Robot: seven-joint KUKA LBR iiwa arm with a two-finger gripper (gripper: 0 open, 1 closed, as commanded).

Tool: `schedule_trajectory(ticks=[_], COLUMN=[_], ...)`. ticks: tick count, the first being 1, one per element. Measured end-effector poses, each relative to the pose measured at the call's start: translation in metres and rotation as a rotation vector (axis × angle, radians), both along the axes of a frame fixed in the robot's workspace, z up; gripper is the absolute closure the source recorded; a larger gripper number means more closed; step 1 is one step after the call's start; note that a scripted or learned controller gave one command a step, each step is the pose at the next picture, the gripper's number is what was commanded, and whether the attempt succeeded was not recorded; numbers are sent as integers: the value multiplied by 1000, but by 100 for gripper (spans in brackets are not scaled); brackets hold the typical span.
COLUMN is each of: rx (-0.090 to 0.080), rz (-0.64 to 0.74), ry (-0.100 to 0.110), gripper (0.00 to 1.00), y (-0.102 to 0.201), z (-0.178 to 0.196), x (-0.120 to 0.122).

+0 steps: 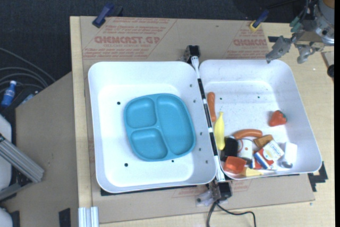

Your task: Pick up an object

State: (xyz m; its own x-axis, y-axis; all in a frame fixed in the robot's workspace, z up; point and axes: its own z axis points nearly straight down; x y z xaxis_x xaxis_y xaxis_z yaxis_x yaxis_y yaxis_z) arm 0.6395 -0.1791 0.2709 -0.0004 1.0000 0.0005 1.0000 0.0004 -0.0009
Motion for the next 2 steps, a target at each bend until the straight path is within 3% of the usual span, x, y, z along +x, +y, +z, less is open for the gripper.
schedule_trajectory(ticks=[1, 2], rx=[1, -1], rz=[1, 1], ry=[1, -2], gripper=[0, 100], y=[-27, -27], z=[-187, -175], x=[14, 15])
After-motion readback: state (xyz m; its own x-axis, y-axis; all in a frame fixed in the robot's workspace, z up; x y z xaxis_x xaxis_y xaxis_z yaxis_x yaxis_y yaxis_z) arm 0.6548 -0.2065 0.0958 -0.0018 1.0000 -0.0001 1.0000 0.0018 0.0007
